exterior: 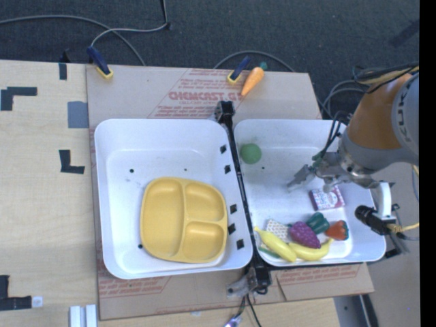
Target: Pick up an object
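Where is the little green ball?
The small round green ball lies in the right white bin, near its upper-left corner, close beside the divider between both bins.

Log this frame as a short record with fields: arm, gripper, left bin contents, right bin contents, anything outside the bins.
arm: grey with an orange band, reaching in from the right
gripper: gripper low over the right bin, nothing seen between its fingers
left bin: left bin holds a yellow divided tray
right bin: green ball, pink packet, purple grapes, banana, corn, red-and-green pieces
outside: toy carrot on the cardboard behind the bins
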{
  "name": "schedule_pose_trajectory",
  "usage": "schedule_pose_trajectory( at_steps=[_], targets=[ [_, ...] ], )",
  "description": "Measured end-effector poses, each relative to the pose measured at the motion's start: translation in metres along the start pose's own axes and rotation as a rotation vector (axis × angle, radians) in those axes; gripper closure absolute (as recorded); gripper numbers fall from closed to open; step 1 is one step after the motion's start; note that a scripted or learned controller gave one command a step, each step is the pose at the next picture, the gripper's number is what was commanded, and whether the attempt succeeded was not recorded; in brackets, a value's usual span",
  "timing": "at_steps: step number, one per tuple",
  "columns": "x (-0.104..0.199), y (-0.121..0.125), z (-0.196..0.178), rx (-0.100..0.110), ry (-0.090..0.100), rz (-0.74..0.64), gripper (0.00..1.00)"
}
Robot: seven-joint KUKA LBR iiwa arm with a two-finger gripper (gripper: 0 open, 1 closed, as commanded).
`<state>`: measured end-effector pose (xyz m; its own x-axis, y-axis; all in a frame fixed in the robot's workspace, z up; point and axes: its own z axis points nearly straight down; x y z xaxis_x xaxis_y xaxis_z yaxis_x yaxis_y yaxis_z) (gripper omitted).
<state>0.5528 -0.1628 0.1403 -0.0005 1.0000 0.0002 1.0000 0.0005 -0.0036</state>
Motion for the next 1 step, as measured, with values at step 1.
schedule_pose_trajectory(
  at_steps=[1],
  targets=[
    [0.0005,0.0005,-0.0101,-0.001,0.0,-0.001,1.0]
  ],
)
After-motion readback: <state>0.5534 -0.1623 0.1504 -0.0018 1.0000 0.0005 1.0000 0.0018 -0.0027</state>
